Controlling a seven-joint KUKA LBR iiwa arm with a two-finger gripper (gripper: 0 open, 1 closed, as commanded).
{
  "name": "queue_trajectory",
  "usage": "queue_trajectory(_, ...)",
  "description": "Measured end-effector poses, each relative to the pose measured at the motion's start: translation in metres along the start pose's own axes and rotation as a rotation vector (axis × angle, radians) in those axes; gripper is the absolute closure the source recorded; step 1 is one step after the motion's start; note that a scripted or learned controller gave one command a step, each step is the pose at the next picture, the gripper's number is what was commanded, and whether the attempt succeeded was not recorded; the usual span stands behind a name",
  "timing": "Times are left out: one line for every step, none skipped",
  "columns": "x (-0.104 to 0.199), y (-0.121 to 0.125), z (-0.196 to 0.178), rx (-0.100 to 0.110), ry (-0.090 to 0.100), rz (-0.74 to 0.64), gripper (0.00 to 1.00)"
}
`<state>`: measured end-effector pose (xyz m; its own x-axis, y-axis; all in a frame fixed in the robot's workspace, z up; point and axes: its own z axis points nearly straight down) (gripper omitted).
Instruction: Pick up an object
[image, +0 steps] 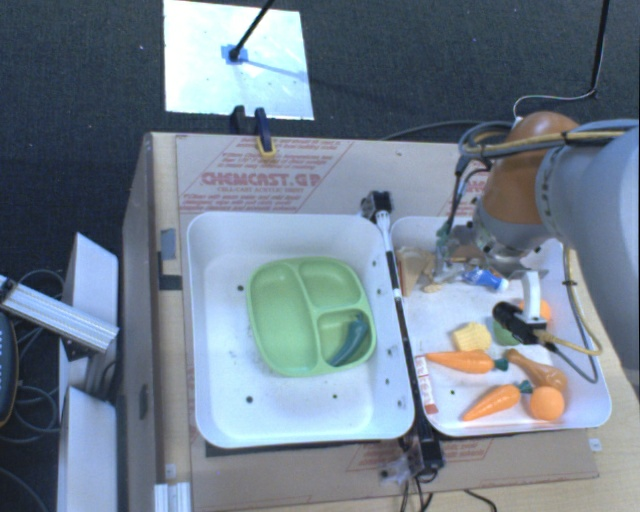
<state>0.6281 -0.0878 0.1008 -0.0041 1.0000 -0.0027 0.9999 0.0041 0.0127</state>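
We are seeing two carrots (463, 362) and an orange squash (541, 376) lying near in the right bin (590, 415), below the gripper (462, 250) hovering at its far end; we cannot tell its fingers' state. In the left bin (220, 420), a green divided plate (295, 310) is holding a dark green pepper (350, 345).

Chunky matte-grey arm (600, 190), smooth rounded casing, with a glossy orange band (520, 170) right where it narrows to the wrist. Thin cables loop around just above that band, plus darker metal hardware bunched beneath it.
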Motion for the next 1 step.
queue_trajectory(-0.0002,-0.0002,0.0001,0.0,0.0,0.0,0.0)
